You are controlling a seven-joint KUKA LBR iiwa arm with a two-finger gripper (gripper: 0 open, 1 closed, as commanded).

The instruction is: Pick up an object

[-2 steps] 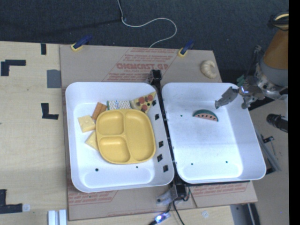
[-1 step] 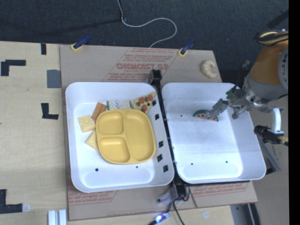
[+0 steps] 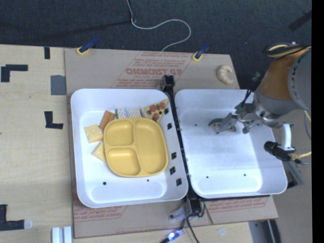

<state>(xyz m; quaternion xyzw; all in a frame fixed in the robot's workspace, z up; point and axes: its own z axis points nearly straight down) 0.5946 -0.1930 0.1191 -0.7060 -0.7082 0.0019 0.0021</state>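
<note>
Leftmost first: the left bin (image 3: 81, 151) carries the load. Yellow divided plate (image 3: 135, 147) lies flat in the middle of it, three compartments showing, nothing in them. Tucked at the plate's left edge, two pale cracker-like squares (image 3: 93, 133) and a brown piece (image 3: 107, 118), touching or slightly under the rim. Along its upper edge, a patterned card or packet (image 3: 128, 113) and a pizza-slice toy (image 3: 157, 109), hard against the divider between the bins.

Right bin (image 3: 228, 171): floor mostly bare white. My claw (image 3: 223, 126) sits low in its upper half, reaching in from the right, orange band (image 3: 277, 80) above the wrist. At the tip, a small dark thing with green and reddish patches (image 3: 218, 121), too small to name. It looks to be at or between my fingertips, but I cannot tell whether the claw is closed on it or merely beside it; the opening cannot be read from this angle either.

Outside the bins, a beige lump (image 3: 226, 74) rests on the cardboard above the right bin.

Progress, as a judgement: approach done, claw down at a candidate object. Grasp unconfirmed. Left to do: a secure grip, then a lift clear of the bin floor. If the small thing is not held, the left bin offers the remaining choices.
</note>
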